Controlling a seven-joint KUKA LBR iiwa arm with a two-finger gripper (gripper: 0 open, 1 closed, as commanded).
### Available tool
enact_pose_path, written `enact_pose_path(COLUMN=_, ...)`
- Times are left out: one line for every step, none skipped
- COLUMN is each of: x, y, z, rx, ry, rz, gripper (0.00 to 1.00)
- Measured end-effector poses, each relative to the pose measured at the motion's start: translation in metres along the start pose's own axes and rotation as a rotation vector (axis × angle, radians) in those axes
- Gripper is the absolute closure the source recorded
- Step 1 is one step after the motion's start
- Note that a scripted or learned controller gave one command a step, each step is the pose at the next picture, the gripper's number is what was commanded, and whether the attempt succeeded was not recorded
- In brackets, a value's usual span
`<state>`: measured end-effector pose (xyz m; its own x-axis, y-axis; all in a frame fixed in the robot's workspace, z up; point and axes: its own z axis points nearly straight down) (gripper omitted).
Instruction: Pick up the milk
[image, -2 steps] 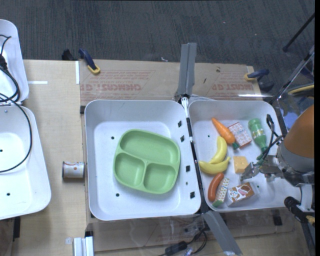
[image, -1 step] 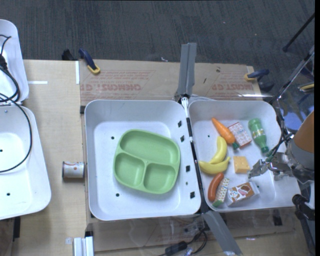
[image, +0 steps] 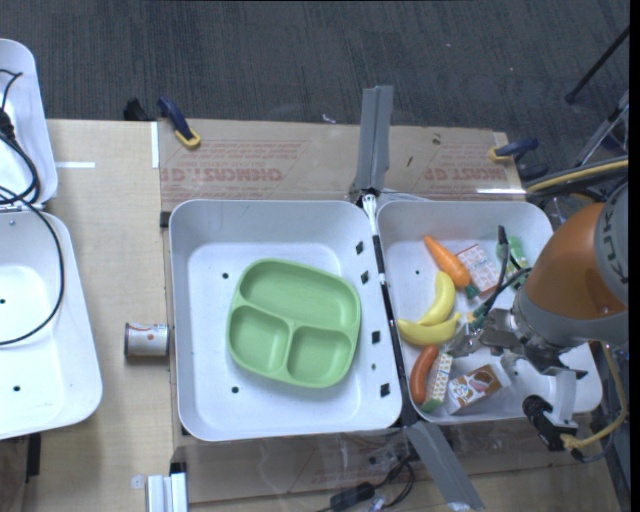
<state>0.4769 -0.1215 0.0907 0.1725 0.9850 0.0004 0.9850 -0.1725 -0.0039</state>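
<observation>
Beside the milk (image: 473, 388), sausage (image: 423, 372), banana (image: 434, 312), carrot (image: 446, 260), pincer (image: 478, 335) above, grip state unclear

The cardboard sheet (image: 300, 165) behind the bins carries red printed lettering, seen upside down and mirrored; it appears to read "CHEMCZ1.GP". No other print is legible.

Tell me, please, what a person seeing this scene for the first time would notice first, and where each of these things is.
The eye goes first to the green divided plate, lying alone in the left bin. Next comes the right bin, crowded with a banana, a carrot and a small milk carton near its front edge. The grey arm with its orange band reaches in from the right, above that bin.
</observation>
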Motion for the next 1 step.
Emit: enact_pose_path(x=-0.0271, y=0.0454, z=-0.2147, rx=-0.002, ry=-0.003, rz=0.063, gripper=0.0)
